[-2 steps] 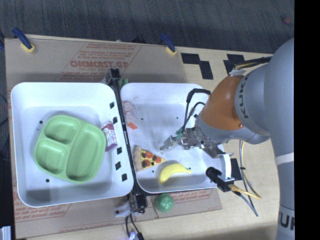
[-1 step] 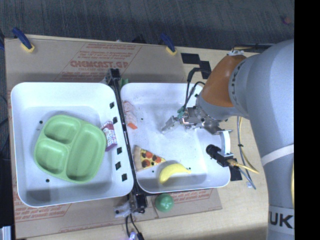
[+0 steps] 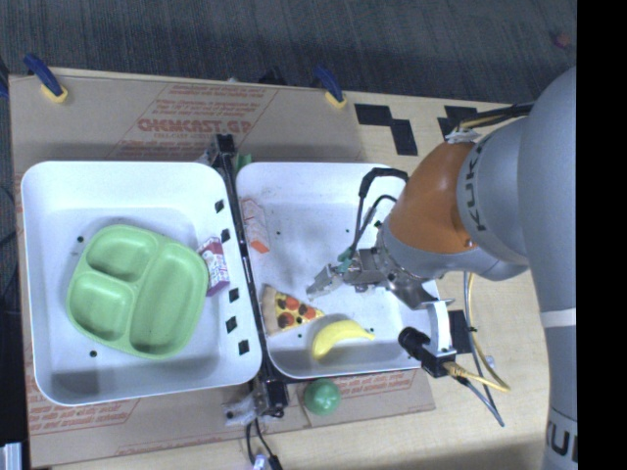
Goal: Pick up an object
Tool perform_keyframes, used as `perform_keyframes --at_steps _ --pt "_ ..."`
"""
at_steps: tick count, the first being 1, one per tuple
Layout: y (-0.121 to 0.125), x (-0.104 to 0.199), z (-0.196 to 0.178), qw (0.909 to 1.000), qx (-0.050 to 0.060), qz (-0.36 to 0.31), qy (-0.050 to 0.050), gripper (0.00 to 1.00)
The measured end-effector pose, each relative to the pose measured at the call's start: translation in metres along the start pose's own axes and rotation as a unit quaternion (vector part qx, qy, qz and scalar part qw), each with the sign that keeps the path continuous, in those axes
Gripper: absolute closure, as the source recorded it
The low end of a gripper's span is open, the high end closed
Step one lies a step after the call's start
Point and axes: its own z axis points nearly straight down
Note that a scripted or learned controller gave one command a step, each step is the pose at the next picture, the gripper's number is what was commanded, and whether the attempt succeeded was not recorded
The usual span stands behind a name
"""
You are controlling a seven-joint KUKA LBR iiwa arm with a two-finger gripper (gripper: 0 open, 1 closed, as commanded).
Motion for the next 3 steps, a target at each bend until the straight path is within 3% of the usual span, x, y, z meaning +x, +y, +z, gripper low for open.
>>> perform_keyframes --at_steps 1,2,3 --pt "0.056 -0.045 0.035 1.0000 -0.001 0.001 0.000 0.00" --pt "-0.024 -0.073 0.035 1.0000 0.000 0.001 0.000 0.00" --pt "-0.027 -0.072 0.034 1.0000 -0.001 0.000 0.000 0.00"
